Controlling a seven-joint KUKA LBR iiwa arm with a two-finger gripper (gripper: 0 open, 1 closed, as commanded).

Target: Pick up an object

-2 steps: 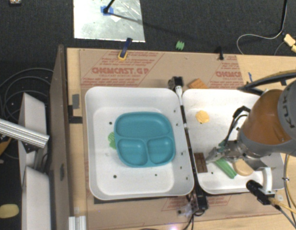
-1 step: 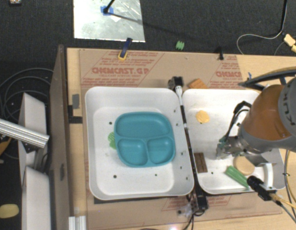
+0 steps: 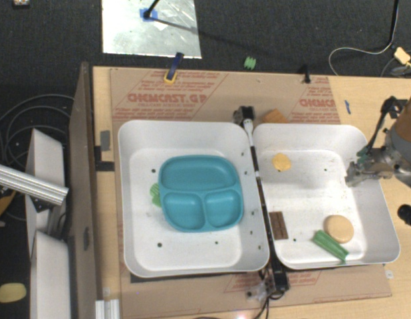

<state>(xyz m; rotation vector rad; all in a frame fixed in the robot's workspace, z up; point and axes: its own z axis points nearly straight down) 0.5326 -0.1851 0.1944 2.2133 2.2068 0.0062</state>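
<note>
The right bin (image 3: 365, 208) holds a small yellow piece (image 3: 281, 162) near its back left, a tan round piece (image 3: 339, 228) and a green stick (image 3: 330, 244) at the front right, and a flat brown block (image 3: 278, 225) by the divider. My gripper (image 3: 354, 173) hangs at the right bin's right rim, apart from all of these, with nothing seen in it. The left bin (image 3: 136, 178) carries a blue divided tray (image 3: 200, 193), and a green piece (image 3: 155, 194) peeks out from under the tray's left edge.
An orange piece (image 3: 275, 117) lies on the cardboard just behind the right bin. The arm (image 3: 400, 141) comes in from the right over the bench edge. Cables and a metal sheet (image 3: 151, 17) lie on the dark floor beyond.
</note>
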